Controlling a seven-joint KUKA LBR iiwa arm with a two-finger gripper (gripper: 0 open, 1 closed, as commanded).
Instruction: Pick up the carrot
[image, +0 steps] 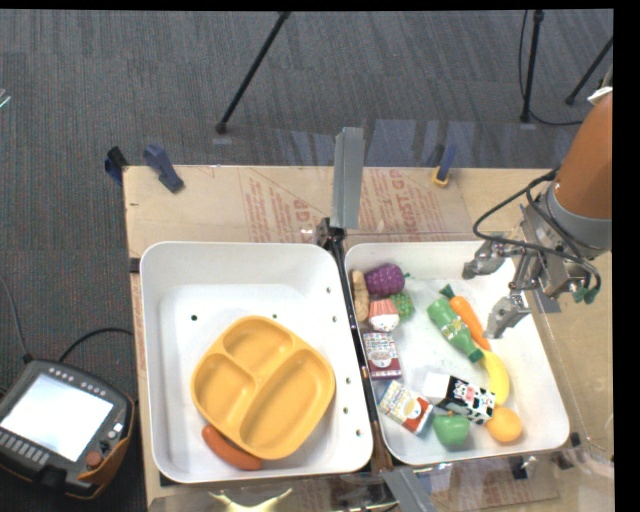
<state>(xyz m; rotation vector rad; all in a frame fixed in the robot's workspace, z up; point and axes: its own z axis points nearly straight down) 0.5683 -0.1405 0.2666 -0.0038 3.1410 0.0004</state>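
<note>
Carrot (467, 319) lies in the right white bin (552, 385); fingers (493, 290) spread wide, empty, above it.

Two bins sit side by side on the table (250, 205). The left bin (170, 300) holds a divided plate (263, 386) with a sausage (232, 450) at its near edge. In the right bin (555, 400) the carrot (468, 320) lies beside a bottle (455, 328) (bottle to its left) — a banana (496, 377) just nearer.

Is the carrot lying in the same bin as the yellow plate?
No. The carrot lies in the right bin, beside a green bottle; the yellow plate sits in the left bin.
</note>
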